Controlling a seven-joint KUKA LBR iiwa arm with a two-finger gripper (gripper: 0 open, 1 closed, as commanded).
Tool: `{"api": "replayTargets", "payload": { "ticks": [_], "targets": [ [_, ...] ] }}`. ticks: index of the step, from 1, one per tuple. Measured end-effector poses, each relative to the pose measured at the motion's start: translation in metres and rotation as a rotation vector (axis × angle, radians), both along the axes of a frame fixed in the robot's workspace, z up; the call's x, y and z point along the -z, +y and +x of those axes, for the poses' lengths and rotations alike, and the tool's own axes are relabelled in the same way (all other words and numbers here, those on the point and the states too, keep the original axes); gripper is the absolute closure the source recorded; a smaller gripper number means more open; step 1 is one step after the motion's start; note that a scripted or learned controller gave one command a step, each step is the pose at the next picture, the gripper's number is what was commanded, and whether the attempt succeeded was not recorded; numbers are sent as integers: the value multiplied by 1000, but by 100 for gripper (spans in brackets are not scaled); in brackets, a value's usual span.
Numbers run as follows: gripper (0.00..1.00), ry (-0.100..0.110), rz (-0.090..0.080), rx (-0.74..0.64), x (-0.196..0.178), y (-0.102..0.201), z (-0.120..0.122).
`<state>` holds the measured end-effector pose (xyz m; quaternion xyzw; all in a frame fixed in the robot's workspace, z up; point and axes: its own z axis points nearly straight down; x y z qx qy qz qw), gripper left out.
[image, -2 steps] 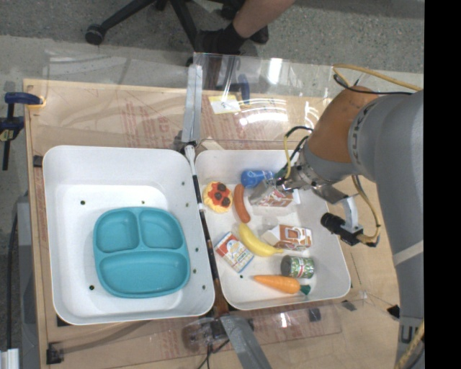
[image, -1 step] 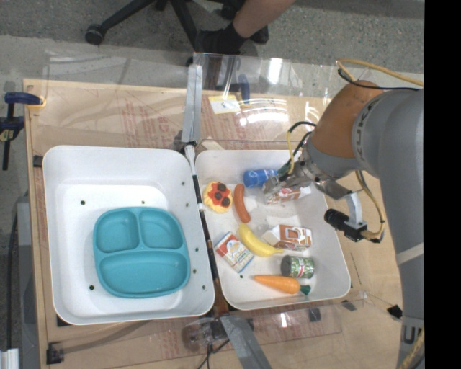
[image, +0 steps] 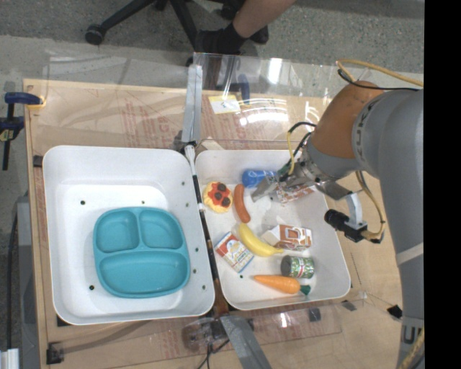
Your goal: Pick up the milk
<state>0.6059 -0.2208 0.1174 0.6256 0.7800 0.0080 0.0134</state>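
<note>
Because the milk carton (image: 295, 236) lies flat at centre-right, just beside the banana (image: 256, 242), the gripper (image: 282, 189) hovers above it; jaw state cannot be told.

- The arm (image: 382, 144) is running off the right side of the frame, so its base is cut off.
- The gripper (image: 277, 189) is sitting low over the right bin (image: 335, 249); its fingers are blurring into the wrist hardware, so their state is not readable.
- The blue object (image: 253, 176) is being partly covered by the gripper (only its left end is showing), type not identifiable.
- The print on the milk carton (image: 290, 236) and on the small box (image: 234, 251) is coming out too small to read.
- The banana (image: 256, 241) is overlapping the milk carton's left edge.
- The office chair (image: 180, 21) at the top is being cut off by the frame edge.
</note>
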Motion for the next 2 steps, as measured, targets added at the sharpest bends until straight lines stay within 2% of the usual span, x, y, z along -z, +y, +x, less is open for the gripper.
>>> {"api": "replayTargets", "payload": {
  "ticks": [1, 2],
  "targets": [
    [0, 34, 5, -13, 30, -40, -65],
    [0, 30, 1, -97, 29, -42, -34]
  ]
}}
